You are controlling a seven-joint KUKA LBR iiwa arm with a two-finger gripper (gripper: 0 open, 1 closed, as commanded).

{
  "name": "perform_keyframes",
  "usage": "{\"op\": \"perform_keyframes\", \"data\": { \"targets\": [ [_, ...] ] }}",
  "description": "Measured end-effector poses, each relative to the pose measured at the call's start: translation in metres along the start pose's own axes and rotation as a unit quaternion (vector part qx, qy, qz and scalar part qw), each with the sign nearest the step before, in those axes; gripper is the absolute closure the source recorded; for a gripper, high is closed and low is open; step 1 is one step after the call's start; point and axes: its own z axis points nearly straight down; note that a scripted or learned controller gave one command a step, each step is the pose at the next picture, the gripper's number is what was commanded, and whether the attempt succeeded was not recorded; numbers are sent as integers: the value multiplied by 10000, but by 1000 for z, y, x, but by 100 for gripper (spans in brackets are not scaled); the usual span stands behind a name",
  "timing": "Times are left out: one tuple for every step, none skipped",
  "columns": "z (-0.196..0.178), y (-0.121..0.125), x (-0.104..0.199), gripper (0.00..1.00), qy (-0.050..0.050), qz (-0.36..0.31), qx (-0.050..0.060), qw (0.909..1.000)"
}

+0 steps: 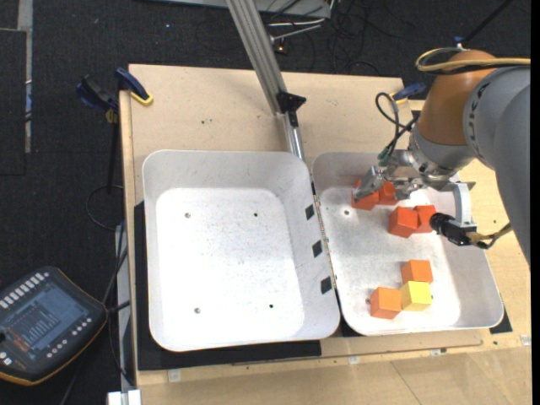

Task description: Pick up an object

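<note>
Fingers of the gripper [381, 184]: spread cannot be told. They are lowered into the far part of the right-hand bin, and dark hardware hides their tips.

Items, left to right:

1. Teach pendant [42, 319], near left, off the bench.
2. Blue and yellow clamp [126, 84], far left corner of the bench.
3. Left bin [153, 169], white and shallow.
4. Aluminium post [257, 45], slanting in from the far side toward the gap between the bins.
5. Right bin [485, 306], white, just beside the left one.
6. Far orange block [365, 198], directly under the gripper and touching or nearly touching it. Judged the likeliest target.
7. Second orange block [405, 221], just near-right of the gripper.
8. Cluster toward the near edge: near orange block [385, 302], yellow block [418, 294] touching it, and third orange block [417, 270] just beyond the yellow.
9. Arm [485, 108], grey with an orange band, entering from the right.

Progress, as a judgement: the approach and descent appear done. A hold on the far orange block is unconfirmed. Every block rests on the bin floor, so securing the block and lifting it clear remain.
</note>
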Motion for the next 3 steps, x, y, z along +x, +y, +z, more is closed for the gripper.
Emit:
{"op": "perform_keyframes", "data": {
  "targets": [
    [-13,2,1,100,11,0,-28,10000],
    [-78,4,-1,100,30,-4,3,10000],
    [-123,7,-6,100,27,-4,4,10000]
  ]
}}
